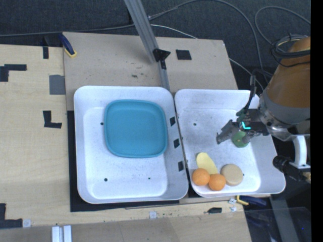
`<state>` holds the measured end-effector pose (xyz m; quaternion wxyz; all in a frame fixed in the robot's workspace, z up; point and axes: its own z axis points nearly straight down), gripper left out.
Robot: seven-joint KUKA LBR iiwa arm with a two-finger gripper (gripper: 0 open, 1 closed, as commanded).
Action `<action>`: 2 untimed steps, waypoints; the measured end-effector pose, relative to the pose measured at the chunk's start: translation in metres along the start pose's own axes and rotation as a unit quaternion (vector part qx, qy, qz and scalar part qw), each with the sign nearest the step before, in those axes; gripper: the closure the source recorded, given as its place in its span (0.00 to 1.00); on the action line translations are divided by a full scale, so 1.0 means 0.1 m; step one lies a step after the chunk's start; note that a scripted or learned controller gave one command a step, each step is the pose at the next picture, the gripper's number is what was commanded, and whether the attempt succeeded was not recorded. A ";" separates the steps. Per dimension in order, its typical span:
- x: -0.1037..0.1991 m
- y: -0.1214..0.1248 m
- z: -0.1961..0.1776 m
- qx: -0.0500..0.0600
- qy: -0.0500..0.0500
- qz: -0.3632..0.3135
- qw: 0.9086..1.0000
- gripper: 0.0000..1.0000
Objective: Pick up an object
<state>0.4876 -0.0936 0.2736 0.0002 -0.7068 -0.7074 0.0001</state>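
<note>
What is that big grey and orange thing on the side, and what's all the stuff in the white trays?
That big thing is a robot arm. It reaches in from the right, and a camera above the bench looks down on it at a slant. At its tip is the end effector, the part that grabs things like two fingers would. Right by it is a small green object, but I can't tell whether the robot is really gripping it.

Two shallow white trays sit side by side. The left bin has a blue square plate in it. The right bin has toy food near its front edge: two orange balls, a pale yellow piece and a round beige piece.

The robot's job is to pick one thing up.
</note>
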 end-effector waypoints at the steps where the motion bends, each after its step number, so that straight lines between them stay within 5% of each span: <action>1: 0.00 0.00 0.00 0.000 0.000 0.000 1.000 0.00; 2: 0.05 0.00 0.43 0.002 0.000 0.000 1.000 0.00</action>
